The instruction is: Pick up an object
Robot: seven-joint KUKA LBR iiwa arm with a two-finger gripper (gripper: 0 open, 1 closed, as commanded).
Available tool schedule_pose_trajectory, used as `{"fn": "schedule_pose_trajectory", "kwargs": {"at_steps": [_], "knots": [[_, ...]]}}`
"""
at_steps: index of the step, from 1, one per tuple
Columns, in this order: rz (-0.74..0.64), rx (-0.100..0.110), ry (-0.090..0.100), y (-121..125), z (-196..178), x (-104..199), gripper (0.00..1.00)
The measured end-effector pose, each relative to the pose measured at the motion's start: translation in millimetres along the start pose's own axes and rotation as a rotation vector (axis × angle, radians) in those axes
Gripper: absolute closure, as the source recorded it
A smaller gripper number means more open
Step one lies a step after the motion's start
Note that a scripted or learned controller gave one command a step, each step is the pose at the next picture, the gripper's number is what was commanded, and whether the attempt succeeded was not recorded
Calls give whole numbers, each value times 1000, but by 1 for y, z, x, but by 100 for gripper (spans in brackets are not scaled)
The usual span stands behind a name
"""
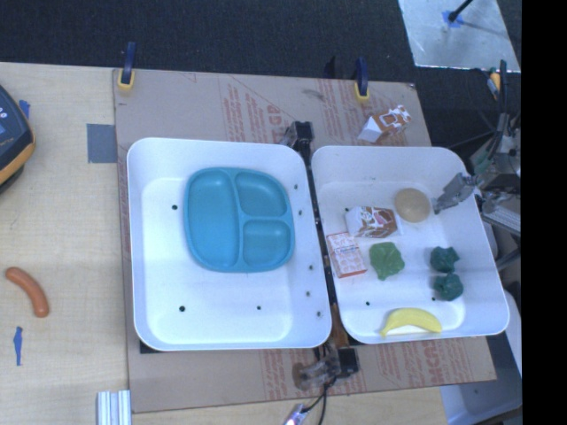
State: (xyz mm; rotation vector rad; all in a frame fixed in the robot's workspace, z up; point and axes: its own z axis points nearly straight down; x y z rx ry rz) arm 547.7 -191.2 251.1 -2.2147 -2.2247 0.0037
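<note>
counter [62, 237] wood, two bins | tool [447, 193] at right bin [478, 237] rim by round cookie [412, 204]; grip state unclear | risk: clipping rim, nudging cookie away

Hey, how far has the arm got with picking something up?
Nothing looks picked yet. The grey end effector sits at the right white bin's edge, beside the round tan bun. Bun, yellow banana and green broccoli piece all lie in the bin. Grasping and lifting remain.
</note>
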Motion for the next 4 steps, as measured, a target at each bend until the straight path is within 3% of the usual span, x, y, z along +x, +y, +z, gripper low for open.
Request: {"fn": "schedule_pose_trajectory", "kwargs": {"at_steps": [1, 2, 3, 4], "knots": [[-1, 2, 0, -41, 139, -21, 0], [-4, 1, -2, -40, 128, -22, 100], [-3, -1, 0, -19, 78, 80, 100], [0, -1, 1, 35, 59, 151, 100]]}}
